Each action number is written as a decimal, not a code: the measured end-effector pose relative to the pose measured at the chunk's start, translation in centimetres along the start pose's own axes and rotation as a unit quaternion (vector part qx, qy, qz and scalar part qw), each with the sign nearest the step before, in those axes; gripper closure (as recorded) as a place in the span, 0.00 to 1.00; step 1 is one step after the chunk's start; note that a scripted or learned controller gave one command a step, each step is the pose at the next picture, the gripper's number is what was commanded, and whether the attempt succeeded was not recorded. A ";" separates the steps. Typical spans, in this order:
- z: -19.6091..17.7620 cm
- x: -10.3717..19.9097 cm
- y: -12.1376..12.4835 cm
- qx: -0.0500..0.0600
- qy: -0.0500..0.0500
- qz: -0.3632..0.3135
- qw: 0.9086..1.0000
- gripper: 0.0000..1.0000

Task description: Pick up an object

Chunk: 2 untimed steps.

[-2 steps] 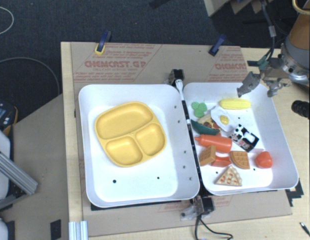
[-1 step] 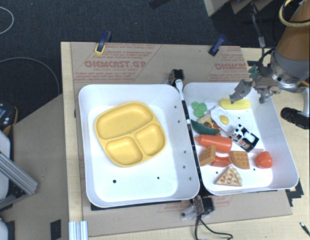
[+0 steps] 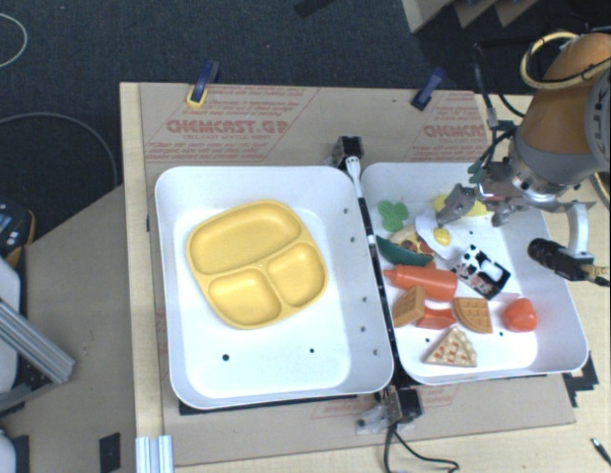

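Pincer: spread, over right bin at twelve o'clock.
Risk: crowded toys may deflect its closing fingers.

Brown bench board printed with red lettering, blue clamp at its far left edge, another blue clamp at the far edge, dark carpet beyond
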State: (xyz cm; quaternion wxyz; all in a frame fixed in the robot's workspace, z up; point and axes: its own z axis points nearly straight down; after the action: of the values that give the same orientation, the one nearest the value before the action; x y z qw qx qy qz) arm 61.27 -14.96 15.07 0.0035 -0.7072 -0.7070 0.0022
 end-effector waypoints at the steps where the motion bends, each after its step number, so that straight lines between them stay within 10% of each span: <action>1: 4.8 0.7 -0.6 0.000 0.000 0.000 1.000 0.00; 2: 6.2 0.8 -0.4 -0.004 0.000 0.000 1.000 0.00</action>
State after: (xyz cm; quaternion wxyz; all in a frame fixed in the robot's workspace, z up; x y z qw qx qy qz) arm 60.78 -14.18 8.83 0.0010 -0.7069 -0.7073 -0.0007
